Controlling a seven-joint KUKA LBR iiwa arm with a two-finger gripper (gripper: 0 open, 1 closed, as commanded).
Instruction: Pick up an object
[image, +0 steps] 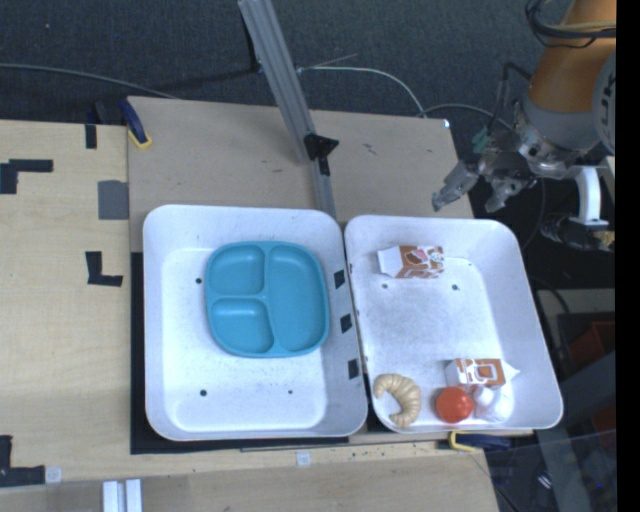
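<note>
Tool (478, 197) spread open, touching nothing

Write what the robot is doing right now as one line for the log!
gripper: open, above right bin's far edge, holding nothing | right bin: two cartons, croissant, red ball | left bin: blue plate

Arm: one grey jointed arm with an orange band (570, 85) above the wrist, entering from the upper right corner of the camera view.

Wrist: grey metal housing (545, 140) below the orange band, angled down and to the left.

Tool: dark two-finger tool (478, 195) at the arm's end, pointing down-left. Two fingers (450, 190) show as separate prongs with a visible gap between them; nothing sits in that gap.

Cabling: thin cables trail beside the wrist.
</note>
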